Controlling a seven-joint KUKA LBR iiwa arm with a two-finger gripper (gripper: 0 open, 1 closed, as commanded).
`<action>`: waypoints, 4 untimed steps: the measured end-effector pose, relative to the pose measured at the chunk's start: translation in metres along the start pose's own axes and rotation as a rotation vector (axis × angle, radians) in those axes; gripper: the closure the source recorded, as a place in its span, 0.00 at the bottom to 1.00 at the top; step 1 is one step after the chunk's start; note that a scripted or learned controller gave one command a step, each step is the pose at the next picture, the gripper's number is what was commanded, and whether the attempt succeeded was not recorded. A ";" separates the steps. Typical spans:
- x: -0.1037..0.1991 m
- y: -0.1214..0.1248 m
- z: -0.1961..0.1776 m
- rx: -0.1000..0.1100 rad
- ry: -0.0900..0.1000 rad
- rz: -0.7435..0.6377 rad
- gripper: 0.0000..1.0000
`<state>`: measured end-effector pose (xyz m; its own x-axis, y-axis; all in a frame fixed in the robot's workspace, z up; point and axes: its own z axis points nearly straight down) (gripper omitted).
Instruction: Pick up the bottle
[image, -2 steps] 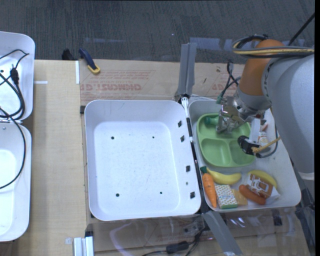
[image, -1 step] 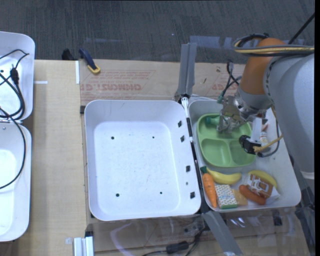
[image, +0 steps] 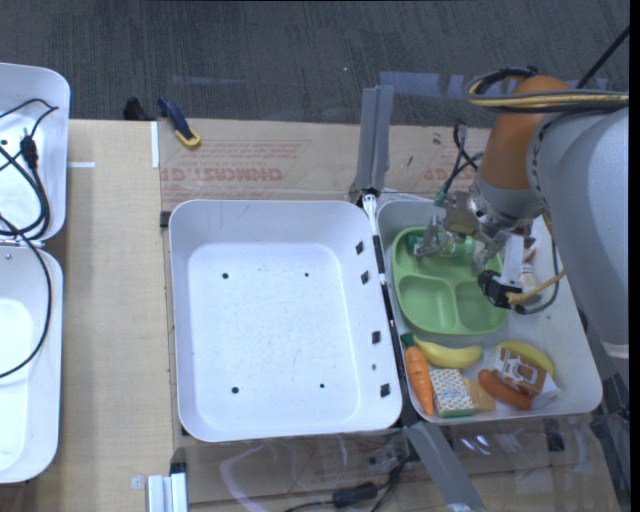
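Left bin bare, right bin cluttered. Green tray fills its far half. End effector hangs over tray's far edge, state unclear. Bottle, white, beside tray at the arm; shift toward it, descend straight, avoid tray rim.

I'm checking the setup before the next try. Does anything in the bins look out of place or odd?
Nothing looks spilled or broken. The green tray sits tilted against the right bin's far corner, not flat. A carrot, two bananas, a sausage and a box are crowded along the near edge. The gripper is over the tray.
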<state>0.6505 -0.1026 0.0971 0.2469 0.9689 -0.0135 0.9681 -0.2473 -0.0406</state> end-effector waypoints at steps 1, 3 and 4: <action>-0.001 -0.001 -0.007 0.005 -0.003 -0.002 1.00; 0.002 -0.072 -0.089 -0.034 0.014 0.137 1.00; 0.022 -0.066 -0.089 -0.033 0.016 0.316 1.00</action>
<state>0.5957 -0.0644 0.1886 0.5364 0.8439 -0.0042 0.8439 -0.5364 -0.0043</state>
